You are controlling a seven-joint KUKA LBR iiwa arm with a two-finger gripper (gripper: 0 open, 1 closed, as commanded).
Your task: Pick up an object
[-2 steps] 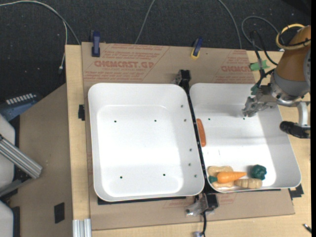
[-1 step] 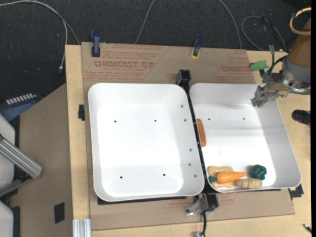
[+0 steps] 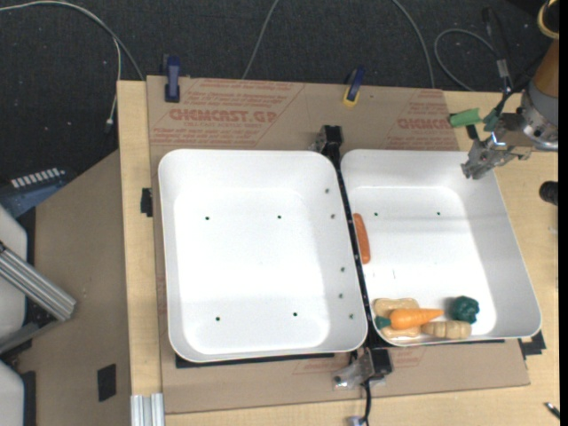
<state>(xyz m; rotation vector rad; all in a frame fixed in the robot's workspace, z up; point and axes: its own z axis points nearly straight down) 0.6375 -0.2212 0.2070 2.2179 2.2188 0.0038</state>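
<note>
**Tool waits at the far corner while the objects crowd the near edge**

Camera view: The two white bins sit side by side on the worktop (image 3: 222,105), the left bin (image 3: 257,344) and the right bin (image 3: 497,238). Everything to pick lies in the right bin, and nearly all of it is bunched in the near left corner, likely because the bin floor slopes that way: a carrot (image 3: 410,319), a pale beige piece (image 3: 446,329) just in front of it, another pale piece (image 3: 390,307) touching the carrot's far side, and a dark green lump (image 3: 464,308) at the right end of the cluster. A slim orange stick (image 3: 362,238) lies apart along the bin's left wall.

The tool (image 3: 479,162) hangs at the far right corner of the right bin, with nothing between its fingers; whether they stand parted or together I cannot tell. The cluster lies well apart from it, diagonally across the bin toward the near left.
</note>
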